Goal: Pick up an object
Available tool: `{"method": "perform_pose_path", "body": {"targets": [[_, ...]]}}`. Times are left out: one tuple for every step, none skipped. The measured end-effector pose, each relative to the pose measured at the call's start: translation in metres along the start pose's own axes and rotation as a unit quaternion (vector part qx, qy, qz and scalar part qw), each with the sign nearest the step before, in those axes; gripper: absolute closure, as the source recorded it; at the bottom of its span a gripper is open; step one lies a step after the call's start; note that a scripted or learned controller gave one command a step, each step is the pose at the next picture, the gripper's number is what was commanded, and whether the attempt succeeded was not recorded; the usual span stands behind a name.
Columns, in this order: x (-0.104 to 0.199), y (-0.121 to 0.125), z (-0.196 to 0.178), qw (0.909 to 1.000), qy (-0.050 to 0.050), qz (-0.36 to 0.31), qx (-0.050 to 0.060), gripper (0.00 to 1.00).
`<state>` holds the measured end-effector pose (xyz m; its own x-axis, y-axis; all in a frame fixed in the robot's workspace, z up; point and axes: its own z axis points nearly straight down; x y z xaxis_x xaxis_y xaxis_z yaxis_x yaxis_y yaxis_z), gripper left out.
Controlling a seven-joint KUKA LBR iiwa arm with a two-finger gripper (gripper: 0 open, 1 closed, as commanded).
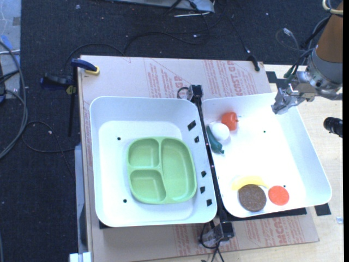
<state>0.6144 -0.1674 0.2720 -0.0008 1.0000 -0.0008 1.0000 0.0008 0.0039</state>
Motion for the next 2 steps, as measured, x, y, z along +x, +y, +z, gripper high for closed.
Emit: {"method": "perform_pose_path", "body": {"targets": [[0.049,-0.006,-0.001,1.0,0.001,-0.001,0.002,1.0],[0.108,-0.005,0.014,1.0,0.001,-0.002,0.002,1.0]]}}
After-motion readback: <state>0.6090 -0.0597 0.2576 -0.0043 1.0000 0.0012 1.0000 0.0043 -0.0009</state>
